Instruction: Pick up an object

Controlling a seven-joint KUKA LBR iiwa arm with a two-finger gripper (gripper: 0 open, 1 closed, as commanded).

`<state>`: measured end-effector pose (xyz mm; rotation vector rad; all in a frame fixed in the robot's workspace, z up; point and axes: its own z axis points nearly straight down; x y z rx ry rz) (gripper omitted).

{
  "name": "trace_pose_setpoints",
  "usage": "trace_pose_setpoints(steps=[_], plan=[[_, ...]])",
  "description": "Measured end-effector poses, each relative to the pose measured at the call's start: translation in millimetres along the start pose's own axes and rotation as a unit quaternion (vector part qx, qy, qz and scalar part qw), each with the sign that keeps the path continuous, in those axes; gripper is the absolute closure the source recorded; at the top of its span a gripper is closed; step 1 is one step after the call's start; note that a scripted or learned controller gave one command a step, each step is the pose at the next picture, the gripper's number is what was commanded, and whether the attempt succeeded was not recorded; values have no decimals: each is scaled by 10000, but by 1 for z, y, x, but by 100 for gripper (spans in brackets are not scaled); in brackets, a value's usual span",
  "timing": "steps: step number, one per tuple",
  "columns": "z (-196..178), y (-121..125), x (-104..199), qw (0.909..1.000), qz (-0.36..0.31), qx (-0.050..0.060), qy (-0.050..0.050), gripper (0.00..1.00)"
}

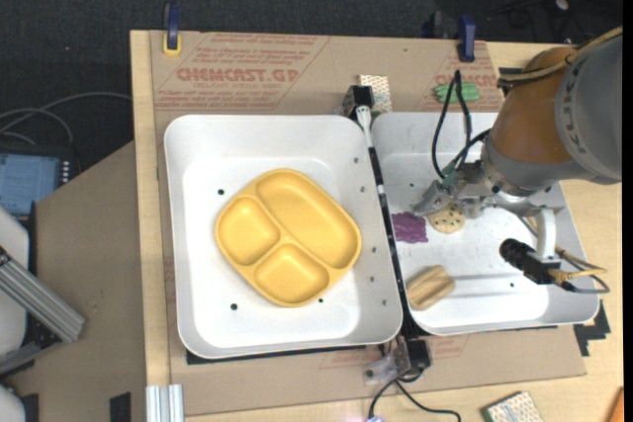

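My gripper (447, 201) is low in the right bin (495, 303), near its middle left, with the grey arm coming in from the right. A round tan cookie with dark spots (447, 221) lies right below the gripper, touching or nearly touching it. Just left of the cookie, a flat purple piece (408, 227) rests by the bin's left wall. A tan bread-like block (429, 287) lies nearer the front edge, apart from the gripper.
The left bin (198, 153) holds a yellow divided plate (287, 236) in its middle. Both bins stand on a brown board (247, 64) with clamps at its far edge. A yellow cable runs by the right bin's right side.
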<state>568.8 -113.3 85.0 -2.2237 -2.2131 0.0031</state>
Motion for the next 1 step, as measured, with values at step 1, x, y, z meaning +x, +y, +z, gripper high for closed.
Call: trace_pose_setpoints(steps=[1], plan=[[-12,5,0,10000,-12,-57,-17,100]])
